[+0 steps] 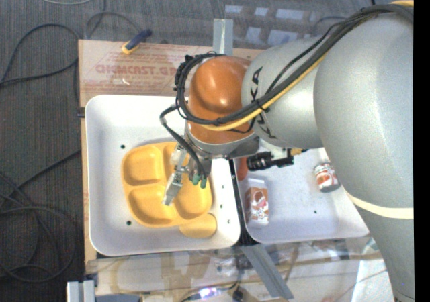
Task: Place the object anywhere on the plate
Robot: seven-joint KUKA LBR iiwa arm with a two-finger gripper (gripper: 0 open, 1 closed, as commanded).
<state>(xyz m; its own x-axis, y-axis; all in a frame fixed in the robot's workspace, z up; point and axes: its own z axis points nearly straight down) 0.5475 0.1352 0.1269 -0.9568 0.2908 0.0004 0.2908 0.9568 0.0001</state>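
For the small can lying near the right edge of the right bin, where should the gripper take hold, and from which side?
Probably from straight above, fingers closing across the middle of its rounded sides. The can lies on its side on the right bin floor, tilted diagonally, so the fingers should turn square to its long axis. The arm's body overhangs it, hiding its far end.

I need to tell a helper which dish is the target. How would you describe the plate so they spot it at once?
Look at the left white bin of the two. The plate lies in its middle, under the arm's pincer. It is yellow and split into compartments, unlike the small red-and-white items in the right bin.
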